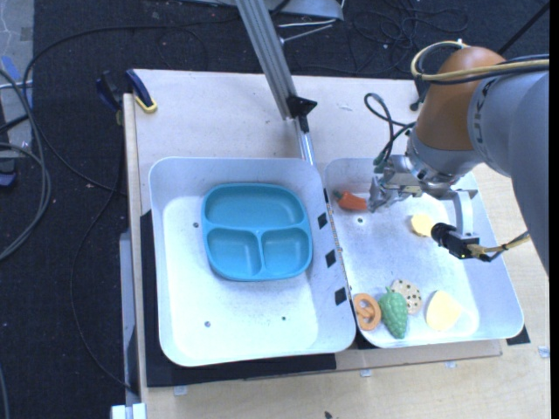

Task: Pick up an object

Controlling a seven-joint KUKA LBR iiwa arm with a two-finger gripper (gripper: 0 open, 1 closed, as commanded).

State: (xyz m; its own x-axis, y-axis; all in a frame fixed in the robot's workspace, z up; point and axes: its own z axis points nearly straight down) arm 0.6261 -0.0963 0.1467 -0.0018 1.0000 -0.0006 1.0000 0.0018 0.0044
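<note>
Two white bins sit side by side on the tabletop (pixel 218 103), and my pincer (pixel 377 201) hangs low in the right bin (pixel 489 321), just beside an orange carrot-like piece (pixel 352 202) near the far-left corner. I cannot tell how the pincer stands from this slant. I judge the carrot piece the nearest candidate; to take it well I would centre over it, drop straight, and close across its narrow width, keeping off the bin wall. It looks small, smooth and tapered, likely to roll. Other toy foods lie apart: a pale yellow round piece (pixel 423 225), a yellow wedge (pixel 444 311), a speckled cracker (pixel 405 295), a bumpy green piece (pixel 394 314) and a pretzel (pixel 367 311). A glossy blue divided plate (pixel 258 232) rests in the left bin (pixel 175 321).
</note>
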